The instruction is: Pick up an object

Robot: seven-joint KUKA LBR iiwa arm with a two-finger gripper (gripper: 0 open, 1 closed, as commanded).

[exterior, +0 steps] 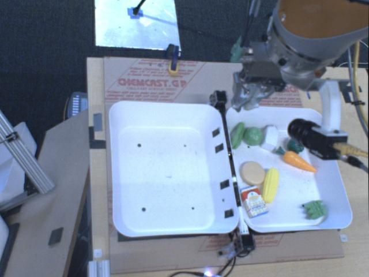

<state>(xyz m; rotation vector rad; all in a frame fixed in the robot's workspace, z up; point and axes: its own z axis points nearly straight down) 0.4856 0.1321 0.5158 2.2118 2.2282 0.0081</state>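
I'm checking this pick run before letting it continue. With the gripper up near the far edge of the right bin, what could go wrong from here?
1. The gripper hangs by the far rim of the right bin; a straight descent may hit the rim.
2. The green pod and the green round piece look to be touching, so a grasp may push both.
3. The corn lies against the tan disc, so it may get nudged.

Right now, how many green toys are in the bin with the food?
3. A green pod and a round green one lie together at the right bin's far left; a leafy green piece sits near its front right corner. The arm may hide more.
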